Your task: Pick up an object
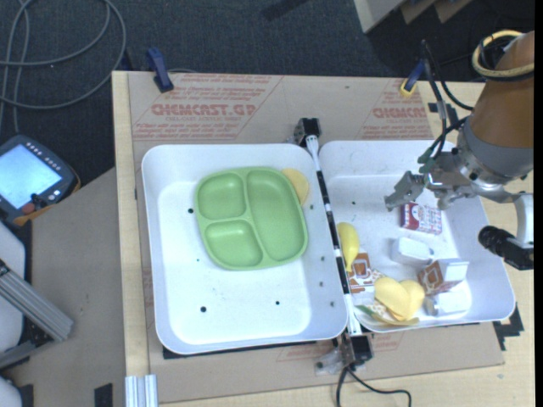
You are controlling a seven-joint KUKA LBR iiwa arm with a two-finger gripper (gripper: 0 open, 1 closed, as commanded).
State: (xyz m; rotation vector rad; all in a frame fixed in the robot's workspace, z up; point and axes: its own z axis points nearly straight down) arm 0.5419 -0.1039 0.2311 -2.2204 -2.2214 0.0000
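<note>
We see the arm (pixel 501 113) reaching in over the right bin (pixel 501 305), with the end effector (pixel 422 189) hanging above that bin's upper middle. Its two fingers (pixel 400 197) look spread wide apart, and nothing sits between them, so we judge it open and carrying nothing.

The candidates to pick all lie in the right bin. A small red-and-white packet (pixel 422 219) lies just below the end effector, nearly under it. Beside it, lower, sits a white block (pixel 414 248); further down are a brown-and-white carton (pixel 445 276) and a yellow soft toy (pixel 397 298). A banana (pixel 348 242) rests against the bin's left wall, with a second small carton (pixel 361 273) just beside it. The left bin (pixel 170 227) holds a green divided tray (pixel 251 217), with a pale yellow thing (pixel 297 183) peeking out at its upper right edge.

We read this as the approach step: the end effector is positioned above a target but not yet down on it. The next move, in our judgement, calls for a straight descent onto the red-and-white packet, then closing the fingers. The packet lies flat and thin, so the fingers may slide over it rather than catch it.
</note>
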